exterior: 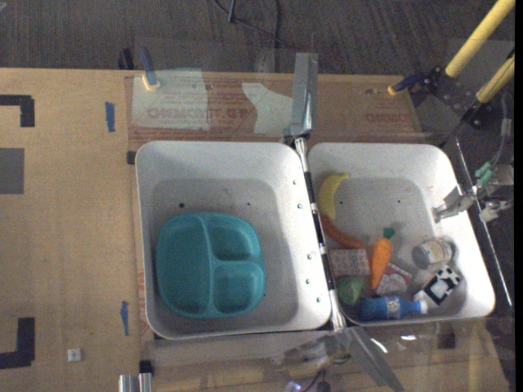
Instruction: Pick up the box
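Observation:
A small pale box (349, 261) with a pinkish print lies flat near the front left of the right bin (458, 166). It sits between a red chili (341, 233) and a green item (350, 289), with a carrot (381, 259) just to its right. My gripper (456, 202) reaches in over the right bin's right wall, well to the right of the box and apart from it. Nothing shows in the gripper.
The right bin also holds a banana (332, 193), a red-and-white packet (393, 281), a blue bottle (391, 307), a can (432, 252) and a black-and-white cube (442, 284). A teal divided plate (210, 264) lies in the left bin (163, 170).

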Robot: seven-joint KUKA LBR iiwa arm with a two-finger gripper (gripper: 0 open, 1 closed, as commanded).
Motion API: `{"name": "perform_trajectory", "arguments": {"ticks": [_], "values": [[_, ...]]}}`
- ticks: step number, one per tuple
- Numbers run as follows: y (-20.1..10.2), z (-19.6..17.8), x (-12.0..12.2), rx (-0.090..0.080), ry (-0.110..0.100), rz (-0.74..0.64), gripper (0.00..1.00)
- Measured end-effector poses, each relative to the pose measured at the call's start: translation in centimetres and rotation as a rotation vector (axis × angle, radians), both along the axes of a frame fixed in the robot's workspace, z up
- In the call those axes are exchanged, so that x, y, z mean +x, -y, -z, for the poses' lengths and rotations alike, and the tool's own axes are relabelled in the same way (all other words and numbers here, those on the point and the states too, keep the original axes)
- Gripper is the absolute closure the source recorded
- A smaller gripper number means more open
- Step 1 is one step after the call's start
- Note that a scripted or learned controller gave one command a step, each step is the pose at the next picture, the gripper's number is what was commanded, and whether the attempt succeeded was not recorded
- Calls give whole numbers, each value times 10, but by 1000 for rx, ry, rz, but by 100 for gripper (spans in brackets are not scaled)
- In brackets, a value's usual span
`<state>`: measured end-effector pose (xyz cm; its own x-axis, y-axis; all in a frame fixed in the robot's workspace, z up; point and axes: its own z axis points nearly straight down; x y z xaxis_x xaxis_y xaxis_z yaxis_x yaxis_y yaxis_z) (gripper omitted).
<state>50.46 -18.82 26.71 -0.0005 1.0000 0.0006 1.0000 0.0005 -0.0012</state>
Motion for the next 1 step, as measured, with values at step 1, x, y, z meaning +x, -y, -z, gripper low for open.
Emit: {"name": "perform_trajectory", "arguments": {"ticks": [1], "values": [[-28,142,-20,-9,22,-181,0]]}}
